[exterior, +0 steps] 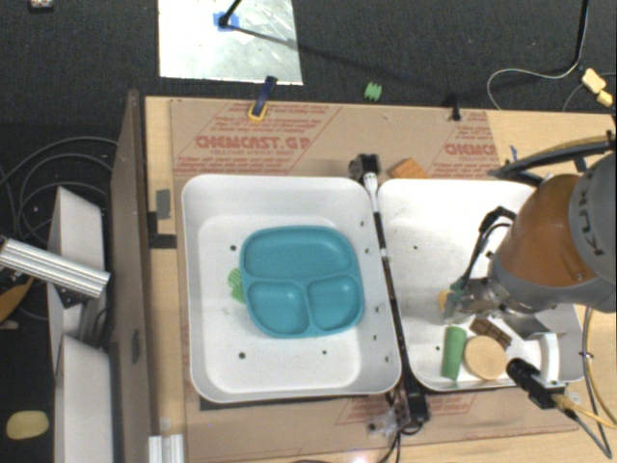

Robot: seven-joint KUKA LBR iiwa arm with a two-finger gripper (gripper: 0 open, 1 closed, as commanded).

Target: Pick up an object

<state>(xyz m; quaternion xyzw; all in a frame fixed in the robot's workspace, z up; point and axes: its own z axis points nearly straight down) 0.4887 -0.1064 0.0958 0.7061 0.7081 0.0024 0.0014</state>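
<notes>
On the cardboard-lined tabletop (289,138), my hand (461,300) hangs in the right bin (424,230), just above the green cylinder (452,352); whether it's clenched, I cannot tell. The cylinder touches a tan disc (485,358), so I might nudge both and grip neither.

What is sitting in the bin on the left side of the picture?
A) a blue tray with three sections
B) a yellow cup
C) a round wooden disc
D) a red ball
A: the left bin holds a blue tray split into three sections, lying flat near the bin's middle. The green stick and the tan disc lie in the right bin, near the arm.
</notes>
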